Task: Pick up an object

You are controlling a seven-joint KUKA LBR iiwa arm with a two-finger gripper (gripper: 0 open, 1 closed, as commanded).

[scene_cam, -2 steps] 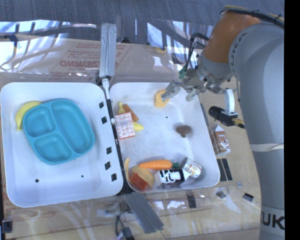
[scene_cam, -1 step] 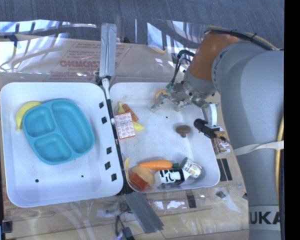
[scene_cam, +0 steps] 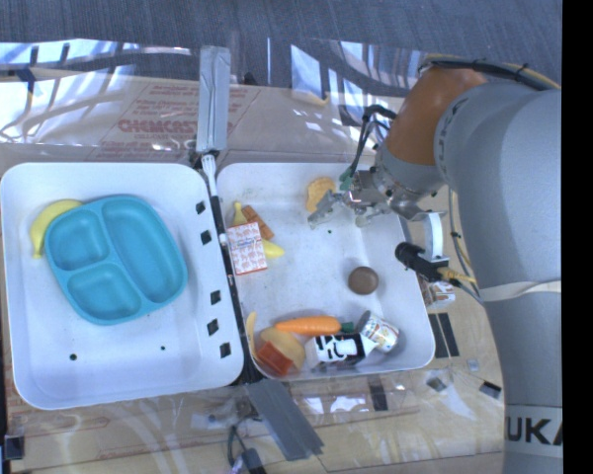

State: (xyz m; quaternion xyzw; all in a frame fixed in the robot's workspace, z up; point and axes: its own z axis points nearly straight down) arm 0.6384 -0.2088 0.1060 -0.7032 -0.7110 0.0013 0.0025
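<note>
Jaws [scene_cam: 338,205] low in right bin, touching yellow-orange piece [scene_cam: 319,192].

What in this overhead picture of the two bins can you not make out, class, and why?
- Yellow item, camera view: mostly tucked under the blue divided plate; identity unclear.
- Gripper, camera view: too small and blurred to judge its grasp on the yellowish piece beside it.
- Pile at the right bin's near edge, around the carrot: items overlap; some unidentifiable.
</note>
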